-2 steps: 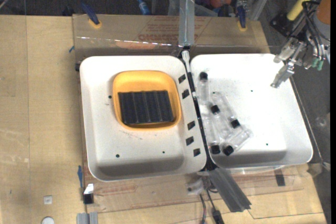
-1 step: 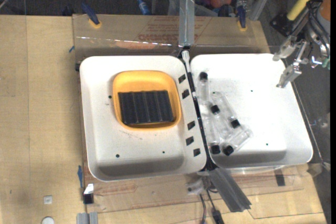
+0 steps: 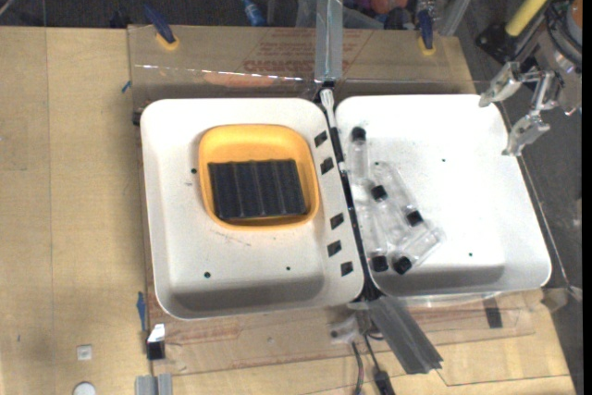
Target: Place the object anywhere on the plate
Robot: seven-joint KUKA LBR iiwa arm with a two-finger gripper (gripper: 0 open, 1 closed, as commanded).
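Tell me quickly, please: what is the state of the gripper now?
Gripper: open, holding nothing, at the right bin's far right corner.

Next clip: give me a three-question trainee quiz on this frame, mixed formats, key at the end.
1. True or false: the dark ridged block lies on the orange plate.
2. Which bin holds the clear plastic object with black caps: A left, B right?
3. Fill in: the end effector hangs over the right bin's far ____ corner.

Key: 1 true; 2 B; 3 right.
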